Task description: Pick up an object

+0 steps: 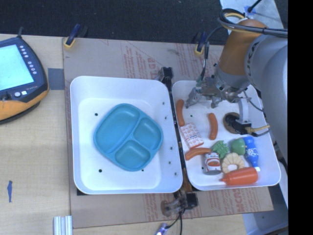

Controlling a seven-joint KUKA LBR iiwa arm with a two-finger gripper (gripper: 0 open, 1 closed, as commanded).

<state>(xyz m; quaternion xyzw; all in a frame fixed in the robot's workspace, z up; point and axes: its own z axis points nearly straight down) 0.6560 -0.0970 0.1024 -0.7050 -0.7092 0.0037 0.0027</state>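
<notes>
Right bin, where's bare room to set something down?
In the right bin, little: a bare strip between the two upright sausages, below the gripper. Its lower half is crowded: packet, can, corn, ketchup bottle. The left bin has bare floor around the blue plate.

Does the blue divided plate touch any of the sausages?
Apart. In the camera view the blue divided plate lies in the left bin, while the sausages lie in the right bin, across both rims.

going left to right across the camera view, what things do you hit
handheld controller → left bin → blue divided plate → right bin → small packet → can → corn → blue bottle
</notes>
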